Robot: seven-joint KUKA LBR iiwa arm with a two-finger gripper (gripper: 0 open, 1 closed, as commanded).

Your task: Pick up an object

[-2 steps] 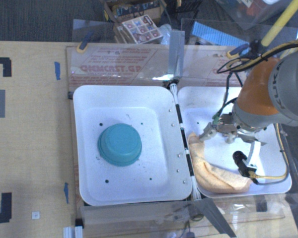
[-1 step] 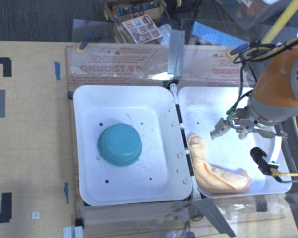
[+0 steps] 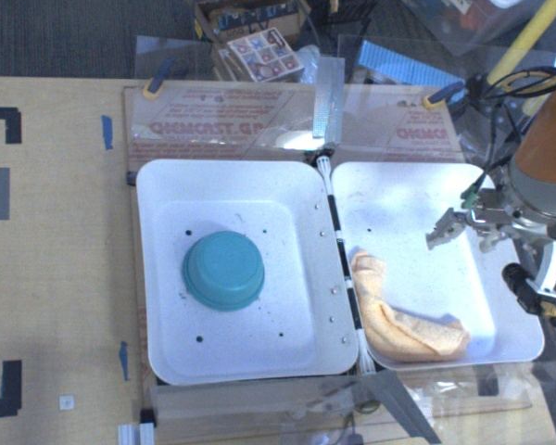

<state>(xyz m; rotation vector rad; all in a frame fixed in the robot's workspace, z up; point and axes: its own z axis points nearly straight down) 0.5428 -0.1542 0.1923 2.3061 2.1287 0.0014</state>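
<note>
An upturned teal bowl (image 3: 224,269) sits in the middle of the left bin (image 3: 157,193). A tan crumpled cloth (image 3: 398,318) lies along the front left of the right bin (image 3: 398,184), bent from the divider toward the front wall. My gripper (image 3: 461,235) hangs over the right side of the right bin, above and to the right of the cloth. It is open, with nothing between its fingers (image 3: 438,236).
The arm's orange band (image 3: 549,146) and cables (image 3: 510,91) crowd the right bin's far right corner. Clear plastic panels (image 3: 259,119) stand behind both bins. Boxes and clutter (image 3: 259,35) lie beyond them. Bare wooden benchtop (image 3: 56,248) extends to the left.
</note>
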